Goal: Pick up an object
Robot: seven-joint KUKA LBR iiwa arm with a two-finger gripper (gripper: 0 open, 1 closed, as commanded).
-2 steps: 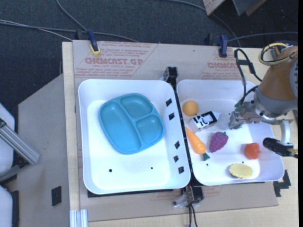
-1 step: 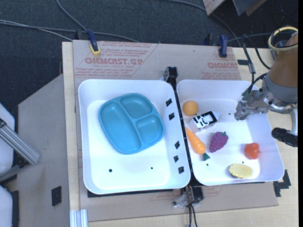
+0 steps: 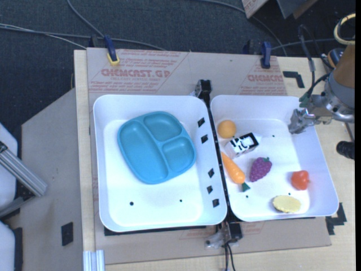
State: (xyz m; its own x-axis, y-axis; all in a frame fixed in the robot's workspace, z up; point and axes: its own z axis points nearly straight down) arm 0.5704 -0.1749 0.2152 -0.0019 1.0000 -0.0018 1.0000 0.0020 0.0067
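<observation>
While perhaps touching bin rim [image 3: 304,103], pincer [image 3: 297,122]

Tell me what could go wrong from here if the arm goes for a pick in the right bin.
Three risks, judged from this view:
1. The orange ball, black-and-white block and carrot crowd against the divider, so a descent there may nudge neighbours or clip the wall.
2. The grapes nearly touch the carrot; a grasp could catch both or neither.
3. The tool sits at the right bin rim's far edge, away from every item.

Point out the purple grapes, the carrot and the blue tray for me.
purple grapes [image 3: 260,169], camera view, middle of the bunch
carrot [image 3: 233,169], camera view, mid orange body
blue tray [image 3: 156,146], camera view, central divider
</observation>
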